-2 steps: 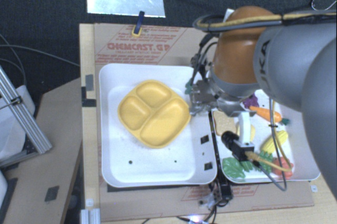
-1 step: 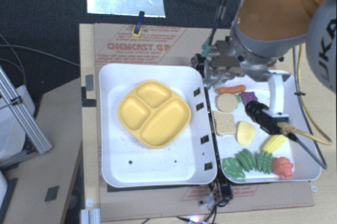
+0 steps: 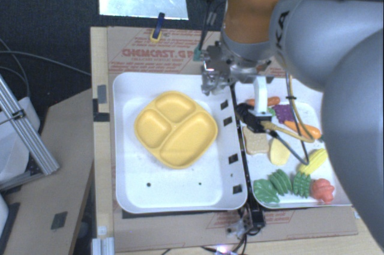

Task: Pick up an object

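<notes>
Grey arm (image 3: pixel 336 38) looms closest; its tool (image 3: pixel 209 84) hovers over the left bin's (image 3: pixel 129 200) far right corner, open or closed I cannot tell. Nothing looks lifted: the yellow plate (image 3: pixel 175 128) lies there and the toy foods (image 3: pixel 281 182) in the right bin (image 3: pixel 262 168), so the pick seems entirely ahead.

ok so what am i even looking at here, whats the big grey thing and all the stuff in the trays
The big grey and orange shape is a robot arm reaching in from the right. There is one camera, fixed above the bench and looking down at a slant. At the arm's end is its gripper, a two-finger claw, hanging over the far end of the rim between two shallow white bins. The left bin holds a yellow divided plate. The right bin holds toy food: a carrot, a corn cob, green vegetables and a few other pieces. I can't make out anything held by the gripper.
</notes>
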`<state>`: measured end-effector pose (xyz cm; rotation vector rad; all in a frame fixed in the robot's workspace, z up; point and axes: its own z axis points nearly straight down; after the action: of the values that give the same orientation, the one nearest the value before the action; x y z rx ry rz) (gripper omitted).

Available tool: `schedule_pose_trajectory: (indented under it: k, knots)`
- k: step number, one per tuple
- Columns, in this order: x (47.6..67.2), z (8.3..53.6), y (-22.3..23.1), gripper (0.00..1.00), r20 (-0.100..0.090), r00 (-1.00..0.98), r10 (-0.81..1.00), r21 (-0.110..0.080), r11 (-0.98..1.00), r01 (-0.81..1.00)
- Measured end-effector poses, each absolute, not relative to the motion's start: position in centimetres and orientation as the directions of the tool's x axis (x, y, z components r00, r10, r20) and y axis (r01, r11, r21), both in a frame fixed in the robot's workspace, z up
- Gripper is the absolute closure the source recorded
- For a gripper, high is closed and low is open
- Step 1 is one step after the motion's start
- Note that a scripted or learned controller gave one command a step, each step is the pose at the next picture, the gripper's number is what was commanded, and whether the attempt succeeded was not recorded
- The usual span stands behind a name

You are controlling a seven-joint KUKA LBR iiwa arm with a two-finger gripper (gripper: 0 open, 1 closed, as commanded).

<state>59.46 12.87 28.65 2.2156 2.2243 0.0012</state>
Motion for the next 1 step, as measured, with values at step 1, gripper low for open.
schedule_pose_trajectory:
  k: [1]
  knots:
    - [61.91, 32.01, 12.30, 1.00, 0.000, -0.005, 1.000, 0.006, 0.005, 1.000]
